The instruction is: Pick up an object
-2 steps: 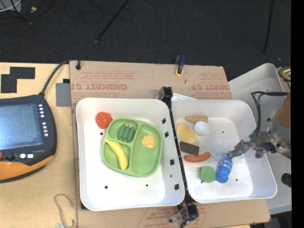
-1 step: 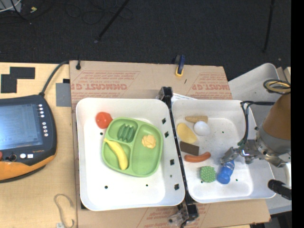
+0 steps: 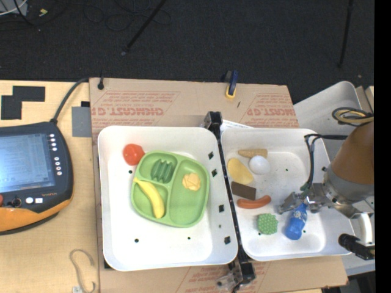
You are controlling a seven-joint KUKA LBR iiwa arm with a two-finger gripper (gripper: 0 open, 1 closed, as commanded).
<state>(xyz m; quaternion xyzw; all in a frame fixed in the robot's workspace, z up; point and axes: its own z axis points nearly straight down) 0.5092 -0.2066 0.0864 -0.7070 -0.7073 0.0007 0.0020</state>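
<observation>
Blue bottle (image 3: 295, 225) stands nearly upright, tilted slightly, beneath the gripper (image 3: 297, 205); grip state unclear.

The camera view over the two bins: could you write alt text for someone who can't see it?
A robot gripper hangs over a blue object in the right bin, among toy foods. The left bin holds a green divided tray with a banana.

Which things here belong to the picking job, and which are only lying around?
Job: gripper, blue bottle, green ball, sausage, white egg, right bin.

Lying about: green tray with banana, red tomato, control pendant, yellow clamp.
</observation>
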